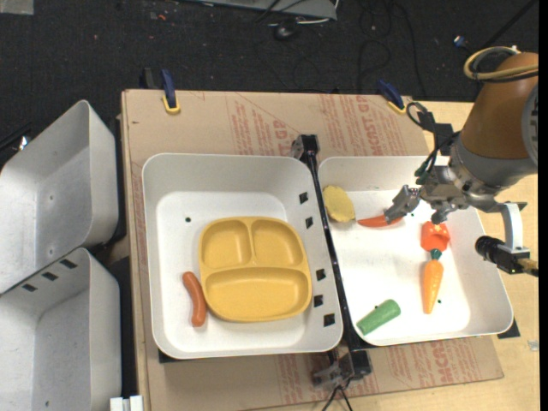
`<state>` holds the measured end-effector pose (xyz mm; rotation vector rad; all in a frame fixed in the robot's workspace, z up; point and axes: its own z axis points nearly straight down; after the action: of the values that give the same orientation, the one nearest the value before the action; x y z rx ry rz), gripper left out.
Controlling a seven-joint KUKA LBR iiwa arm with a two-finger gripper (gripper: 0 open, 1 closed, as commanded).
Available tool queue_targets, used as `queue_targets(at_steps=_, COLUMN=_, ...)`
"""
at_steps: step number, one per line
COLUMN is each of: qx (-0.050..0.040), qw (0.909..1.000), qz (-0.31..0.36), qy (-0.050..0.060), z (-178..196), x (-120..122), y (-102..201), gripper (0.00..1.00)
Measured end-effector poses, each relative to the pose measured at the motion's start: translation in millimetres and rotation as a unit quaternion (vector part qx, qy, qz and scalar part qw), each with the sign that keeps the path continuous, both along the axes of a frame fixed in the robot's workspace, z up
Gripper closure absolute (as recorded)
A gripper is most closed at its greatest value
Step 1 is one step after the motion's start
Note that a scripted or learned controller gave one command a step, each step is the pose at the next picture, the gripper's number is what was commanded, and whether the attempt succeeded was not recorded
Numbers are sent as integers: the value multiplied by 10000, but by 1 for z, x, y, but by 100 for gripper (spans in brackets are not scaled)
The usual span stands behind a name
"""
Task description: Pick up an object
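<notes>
The chili pepper (373, 222) — a small red piece lying flat in the right bin (488, 324) — was the object nearest the gripper (409, 202) and, by judgement, its likely target. It rested near the bin's far left corner, its pale end just beside a yellow potato-shaped piece (339, 204), its other end under the dark fingertip (401, 205) of the tool.

Tool state: the fingers appeared spread apart, one dark tip low over the pepper's right end, with nothing clamped between them. Whether that tip touched the pepper could not be told from the slanted view. The arm (501, 118) reached in from the right, wrist over the bin's far right portion.

Other contents of the right bin: a red-orange bell pepper (435, 235), a carrot (431, 282) just below it, and a green cucumber (378, 316) near the front wall. The left bin (163, 187) held a yellow divided plate (254, 269) with a sausage (196, 298) at its left edge.

Step in hand, by judgement: approach and descent — the grasp was not yet made.

Requirements for the next move:
- Centre the spread fingers across the pepper's narrow body, not its tip.
- Lower until the tips reach the bin floor on both sides.
- Close, then lift straight up.

Caution: the pepper was thin and low; a grip on its end alone would likely slip, and the neighbouring yellow piece could be nudged.
</notes>
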<state>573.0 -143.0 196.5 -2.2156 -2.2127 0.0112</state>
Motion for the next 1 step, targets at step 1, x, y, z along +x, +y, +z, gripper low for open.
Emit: queue_targets(at_steps=1, qx=-10, qw=10000, qz=11, qy=-58, z=6, x=3, y=0, gripper=0)
